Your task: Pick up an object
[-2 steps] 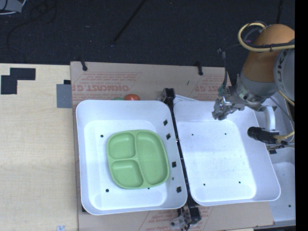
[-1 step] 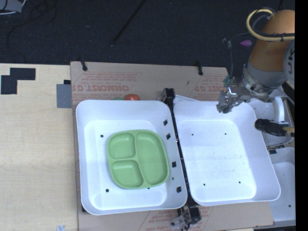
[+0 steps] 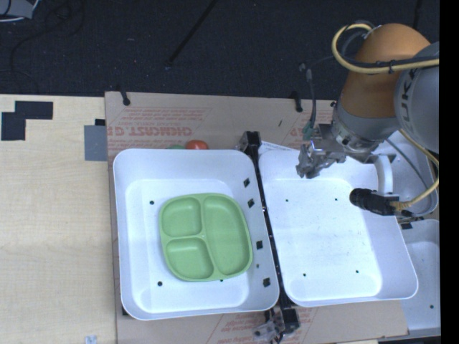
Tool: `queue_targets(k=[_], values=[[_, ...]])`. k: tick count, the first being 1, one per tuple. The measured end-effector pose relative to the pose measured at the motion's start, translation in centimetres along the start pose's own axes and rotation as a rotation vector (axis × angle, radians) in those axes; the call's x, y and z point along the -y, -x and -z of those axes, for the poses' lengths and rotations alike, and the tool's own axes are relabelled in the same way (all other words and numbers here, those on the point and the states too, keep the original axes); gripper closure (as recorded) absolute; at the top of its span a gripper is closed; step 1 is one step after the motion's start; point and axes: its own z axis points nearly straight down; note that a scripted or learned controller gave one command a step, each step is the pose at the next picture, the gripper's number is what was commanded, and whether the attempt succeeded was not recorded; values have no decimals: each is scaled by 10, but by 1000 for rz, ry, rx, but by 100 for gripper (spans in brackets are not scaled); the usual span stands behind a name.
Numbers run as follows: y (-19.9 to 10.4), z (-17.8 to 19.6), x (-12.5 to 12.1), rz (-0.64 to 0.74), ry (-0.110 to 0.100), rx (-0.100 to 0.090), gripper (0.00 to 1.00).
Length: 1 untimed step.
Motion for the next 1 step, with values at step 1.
queue_targets(k=[1], values=[[-60, -1, 10, 1, 0, 0, 100]])
